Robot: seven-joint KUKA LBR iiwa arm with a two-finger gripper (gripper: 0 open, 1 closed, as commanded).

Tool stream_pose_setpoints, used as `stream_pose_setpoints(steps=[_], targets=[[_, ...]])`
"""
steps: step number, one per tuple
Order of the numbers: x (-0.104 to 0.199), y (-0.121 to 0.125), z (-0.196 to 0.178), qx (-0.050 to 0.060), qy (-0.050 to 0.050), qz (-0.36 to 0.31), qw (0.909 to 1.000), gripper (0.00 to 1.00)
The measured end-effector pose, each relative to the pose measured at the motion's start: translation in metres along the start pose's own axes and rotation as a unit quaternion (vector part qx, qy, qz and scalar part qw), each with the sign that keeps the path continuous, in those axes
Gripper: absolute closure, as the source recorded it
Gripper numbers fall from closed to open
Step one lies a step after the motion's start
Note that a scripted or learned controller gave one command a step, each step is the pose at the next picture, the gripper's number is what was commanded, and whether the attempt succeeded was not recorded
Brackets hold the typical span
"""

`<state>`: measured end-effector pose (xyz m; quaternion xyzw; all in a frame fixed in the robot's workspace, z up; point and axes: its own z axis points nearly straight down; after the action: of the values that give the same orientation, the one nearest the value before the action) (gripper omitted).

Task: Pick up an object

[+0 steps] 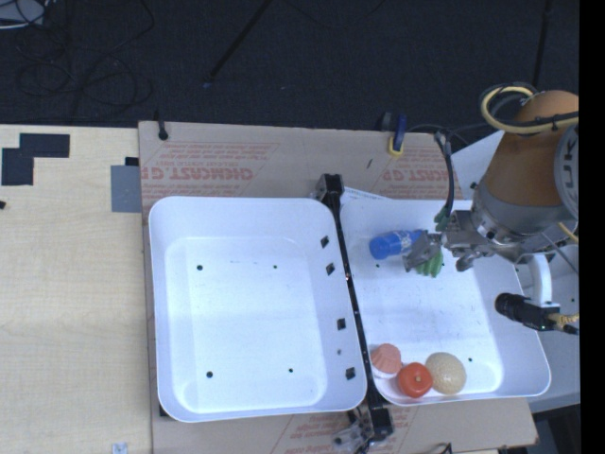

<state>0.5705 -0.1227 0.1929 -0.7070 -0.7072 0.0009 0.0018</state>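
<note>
So the arm (529, 173) is reaching in from the right and its claw (427, 253) is down in the far part of the right bin (529, 381), right next to a blue bottle (389, 244) lying on its side. There's also something green (433, 267) right at the claw tip, touching or nearly touching it. Honestly I can't tell whether the claw is clenched or released. It's a dark metal clump from this angle, and I can't say the green thing or the bottle is actually in its grip.

My read on progress: it's at the grab stage, nothing lifted clear yet. The bottle looks like it's resting on the bin floor. What's left is closing on something for real and raising it.

Other candidates sit in the near corner of the same bin, huddled together: a pale pink round thing (385, 357), a red-orange ball (414, 379) that looks smooth and tomato-ish, and a cream-coloured ball (446, 372) with a duller skin. All three are touching or just beside each other.

The left bin (170, 225) is shallow, glossy white plastic with rounded corners and a few small dark dots on the floor. Both bins sit on brown cardboard (246, 159) with red print, over a light wood surface (66, 291).
</note>
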Motion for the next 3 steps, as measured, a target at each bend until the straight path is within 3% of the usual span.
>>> stream_pose_setpoints(steps=[1,2,3], targets=[[-0.055,0.005,-0.101,-0.006,-0.003,0.002,1.0,0.0],[-0.093,-0.003,-0.116,-0.002,-0.001,0.001,1.0,0.0],[-0.091,-0.025,-0.137,-0.002,-0.001,0.002,1.0,0.0]])
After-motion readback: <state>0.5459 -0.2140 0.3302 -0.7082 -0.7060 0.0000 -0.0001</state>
